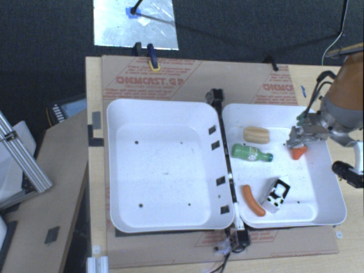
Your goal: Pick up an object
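Arm (347,90) cut off at right edge, so only wrist and hand (298,142) visible over right bin (324,209). Hand sits right on small orange-red thing (298,151), mostly hidden under it, shape hard to make out. Fingers too blurry, can't tell if spread or pinching. Rest of right bin: bun (256,134), green bottle (251,153) with unreadable label, sausage (253,201), black-white box (276,194). Left bin (114,152) beside it. Cardboard (170,75) on table (94,95) reads "CHEMCAST G", repeated at far right but partly covered.
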You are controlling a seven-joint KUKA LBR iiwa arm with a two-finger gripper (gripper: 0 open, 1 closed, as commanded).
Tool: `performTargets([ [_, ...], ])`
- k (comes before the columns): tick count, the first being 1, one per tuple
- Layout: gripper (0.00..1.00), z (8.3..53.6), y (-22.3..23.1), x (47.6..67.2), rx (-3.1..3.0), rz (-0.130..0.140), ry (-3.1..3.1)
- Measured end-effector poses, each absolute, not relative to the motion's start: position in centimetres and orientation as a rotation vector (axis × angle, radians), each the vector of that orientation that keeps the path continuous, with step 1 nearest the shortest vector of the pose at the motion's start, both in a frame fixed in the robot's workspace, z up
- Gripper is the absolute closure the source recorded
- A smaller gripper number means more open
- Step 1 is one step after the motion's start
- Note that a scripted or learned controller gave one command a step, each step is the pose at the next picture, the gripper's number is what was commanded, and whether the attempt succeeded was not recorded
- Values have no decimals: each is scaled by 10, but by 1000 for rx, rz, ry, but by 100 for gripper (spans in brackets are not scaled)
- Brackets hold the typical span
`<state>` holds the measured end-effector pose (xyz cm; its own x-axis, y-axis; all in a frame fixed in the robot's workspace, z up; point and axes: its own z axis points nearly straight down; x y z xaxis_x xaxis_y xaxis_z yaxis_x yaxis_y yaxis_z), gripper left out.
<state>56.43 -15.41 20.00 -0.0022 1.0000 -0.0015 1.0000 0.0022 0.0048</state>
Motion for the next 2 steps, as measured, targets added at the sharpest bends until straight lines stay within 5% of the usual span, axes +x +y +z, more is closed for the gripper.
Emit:
performTargets([
  [1, 100, 288, -34, 585, 2198, 17, 2236],
  [2, 100, 333, 27, 580, 2207, 10, 2232],
])
